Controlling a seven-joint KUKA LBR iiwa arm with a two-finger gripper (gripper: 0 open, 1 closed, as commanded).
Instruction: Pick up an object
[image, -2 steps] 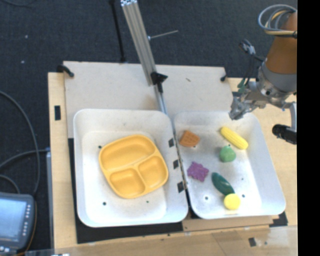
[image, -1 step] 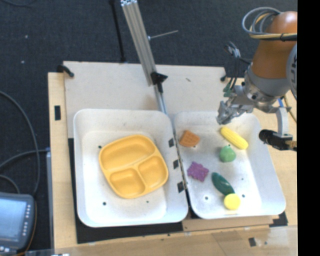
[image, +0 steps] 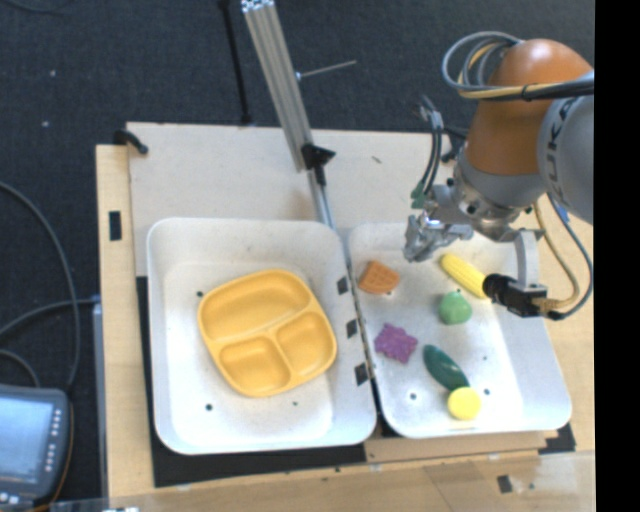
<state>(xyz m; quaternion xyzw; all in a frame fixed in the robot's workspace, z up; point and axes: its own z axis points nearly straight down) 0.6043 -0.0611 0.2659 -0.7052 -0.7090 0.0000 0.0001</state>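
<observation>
Corn cob (image: 464, 274), lying along 10-to-4 o'clock, is seen at 4 o'clock of the gripper (image: 422, 243), grasp state undeterminable.

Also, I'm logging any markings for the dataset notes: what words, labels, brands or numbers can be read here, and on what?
None can be read.
Grey arm link: a dark mark at its edge, cut off and illegible.
Screen device at lower left: display too blurred to read.
Yellow divided plate, toy foods, white bins: no markings seen.
</observation>
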